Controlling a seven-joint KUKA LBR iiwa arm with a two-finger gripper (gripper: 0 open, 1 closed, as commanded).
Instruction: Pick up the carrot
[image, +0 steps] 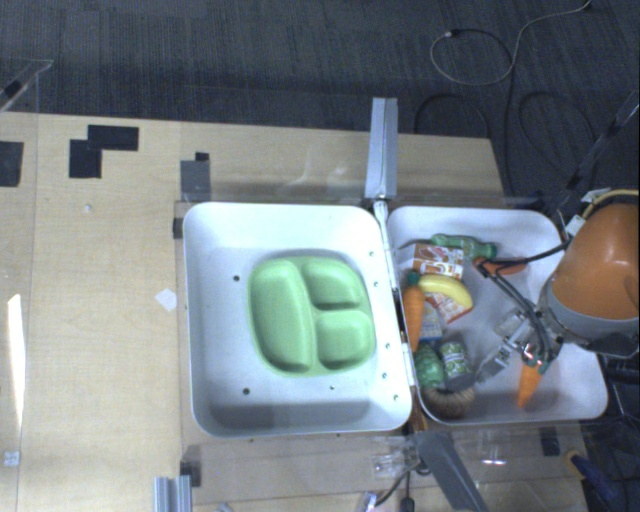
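Observation:
A long orange carrot (412, 314) lies along the left wall of the right bin (585, 400), beside a banana (447, 291). A second, shorter orange carrot-like piece (527, 386) sits near that bin's front right. My gripper (524, 350) is directly above this shorter piece, at the end of the grey arm with its orange band (600, 268). Whether the piece is held or just lies under the gripper is unclear.
The right bin also holds a green bottle (463, 244), a snack packet (440, 263), two green items (441, 364) and a brown ring (452, 402). The left bin (210, 300) holds a green divided plate (310, 312). A metal divider (381, 150) separates the bins.

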